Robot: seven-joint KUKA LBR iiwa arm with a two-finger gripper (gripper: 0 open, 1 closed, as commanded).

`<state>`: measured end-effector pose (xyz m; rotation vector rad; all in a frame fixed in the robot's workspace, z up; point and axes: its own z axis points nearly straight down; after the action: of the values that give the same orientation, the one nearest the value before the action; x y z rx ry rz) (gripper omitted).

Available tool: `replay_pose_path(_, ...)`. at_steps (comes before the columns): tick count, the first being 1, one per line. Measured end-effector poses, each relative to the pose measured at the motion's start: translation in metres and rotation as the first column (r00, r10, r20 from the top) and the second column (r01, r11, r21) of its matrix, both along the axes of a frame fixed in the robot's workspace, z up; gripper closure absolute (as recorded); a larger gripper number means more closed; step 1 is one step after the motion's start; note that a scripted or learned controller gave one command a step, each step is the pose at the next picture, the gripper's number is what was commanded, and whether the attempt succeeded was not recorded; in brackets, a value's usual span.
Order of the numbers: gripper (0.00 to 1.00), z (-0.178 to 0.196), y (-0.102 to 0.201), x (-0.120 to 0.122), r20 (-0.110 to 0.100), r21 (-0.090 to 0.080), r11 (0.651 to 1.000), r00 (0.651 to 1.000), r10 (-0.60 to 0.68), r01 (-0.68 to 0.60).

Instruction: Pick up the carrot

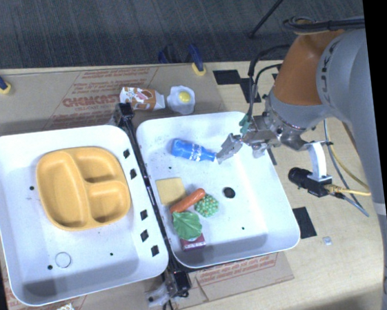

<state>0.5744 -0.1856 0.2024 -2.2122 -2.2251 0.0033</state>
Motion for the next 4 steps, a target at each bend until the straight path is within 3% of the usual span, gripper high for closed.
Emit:
replay_pose_path(1, 0.00, -0.091, 0.045, -0.015, -0.002, 0.000, 0.999, 0.999, 0.036, -0.036)
replay_pose_path(2, 0.00, -0.111, 0.093, -0.016, -0.002, 0.000, 0.993, 0.993, -0.119, 0.119)
replay_pose_path(3, 1.00, -0.101, 0.093, -0.016, -0.005, 0.001, 0.993, 0.993, -0.117, 0.117)
replay_pose_path(4, 1.00, 0.017, 0.017, -0.057, 0.003, -0.001, 0.991, 0.991, -0.131, 0.131)
